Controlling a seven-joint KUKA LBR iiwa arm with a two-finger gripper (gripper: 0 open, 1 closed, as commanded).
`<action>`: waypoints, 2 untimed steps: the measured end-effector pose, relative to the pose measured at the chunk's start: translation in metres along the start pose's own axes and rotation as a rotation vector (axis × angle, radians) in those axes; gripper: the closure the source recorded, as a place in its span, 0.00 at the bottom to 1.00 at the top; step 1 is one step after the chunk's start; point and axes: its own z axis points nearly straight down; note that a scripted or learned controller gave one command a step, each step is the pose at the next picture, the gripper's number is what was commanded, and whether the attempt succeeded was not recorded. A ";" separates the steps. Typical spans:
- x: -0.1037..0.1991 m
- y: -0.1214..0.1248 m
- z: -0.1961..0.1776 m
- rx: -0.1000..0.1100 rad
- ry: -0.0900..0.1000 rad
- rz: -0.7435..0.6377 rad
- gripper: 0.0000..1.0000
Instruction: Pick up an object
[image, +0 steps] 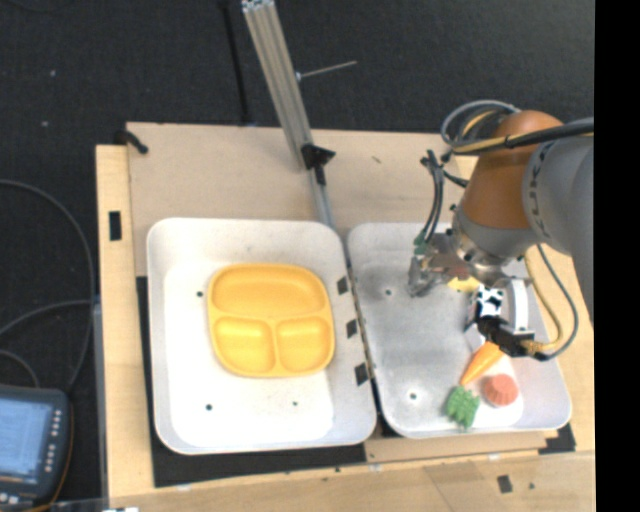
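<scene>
In the right bin (400, 330), near its front right corner, lie a green toy (462, 405), a pink ball (500, 390) and a carrot (483, 361). Farther back, the gripper (428, 272) hangs low over the bin; I cannot tell its opening. The left bin (180, 400) carries 1 yellow tray (270, 318).

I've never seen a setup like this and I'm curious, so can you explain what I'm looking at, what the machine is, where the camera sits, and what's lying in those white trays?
This is one camera fixed above a workbench, looking down at a slant. The grey machine with the orange band reaching in from the right is a robot arm. At its tip is a claw, which hangs over the right white bin; I cannot tell whether it is open, or holding anything. Its job is to pick up an object. Near that bin's lower right corner lie a toy carrot, a green leafy toy and a reddish round toy. The left white bin holds a yellow divided plate.
</scene>
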 end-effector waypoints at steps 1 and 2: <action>0.005 0.010 -0.056 -0.004 -0.001 -0.011 1.00; 0.004 0.010 -0.047 0.004 -0.001 -0.009 1.00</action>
